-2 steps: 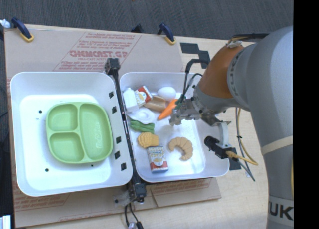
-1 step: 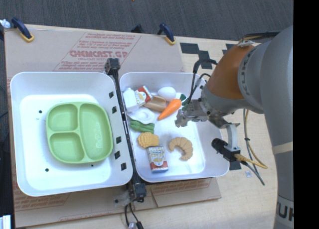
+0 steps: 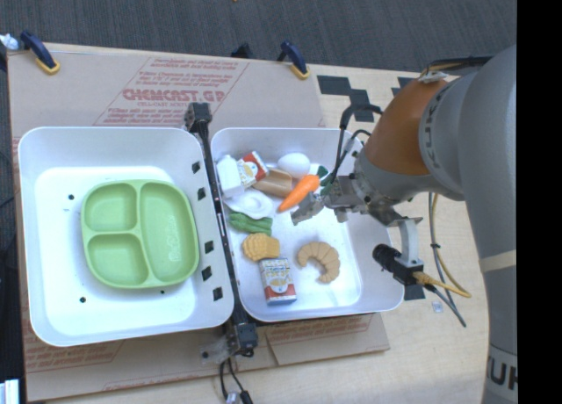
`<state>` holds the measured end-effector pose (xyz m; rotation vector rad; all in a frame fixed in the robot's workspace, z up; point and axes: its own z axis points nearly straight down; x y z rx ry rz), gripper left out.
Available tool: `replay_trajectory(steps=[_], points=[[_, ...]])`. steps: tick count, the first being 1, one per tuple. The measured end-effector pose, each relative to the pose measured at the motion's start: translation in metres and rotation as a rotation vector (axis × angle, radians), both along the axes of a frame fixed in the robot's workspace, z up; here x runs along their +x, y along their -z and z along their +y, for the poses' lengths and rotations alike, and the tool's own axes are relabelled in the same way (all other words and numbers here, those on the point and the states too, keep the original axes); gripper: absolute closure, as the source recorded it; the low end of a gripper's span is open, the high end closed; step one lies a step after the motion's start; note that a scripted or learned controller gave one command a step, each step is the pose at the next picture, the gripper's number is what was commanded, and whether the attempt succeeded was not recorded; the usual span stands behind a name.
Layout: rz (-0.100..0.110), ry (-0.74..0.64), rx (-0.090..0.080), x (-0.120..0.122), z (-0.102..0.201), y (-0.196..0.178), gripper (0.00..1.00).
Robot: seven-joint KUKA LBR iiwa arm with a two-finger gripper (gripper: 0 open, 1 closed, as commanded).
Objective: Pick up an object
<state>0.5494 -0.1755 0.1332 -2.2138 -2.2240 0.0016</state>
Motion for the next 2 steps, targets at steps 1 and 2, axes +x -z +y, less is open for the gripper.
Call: replay_trajectory(steps=[1, 2], points=[[0.003, -0.006, 0.006, -0.072, -0.032, 0.042, 0.0], [0.001, -0.011, 0.002, -0.071, -0.034, 0.031, 1.0]])
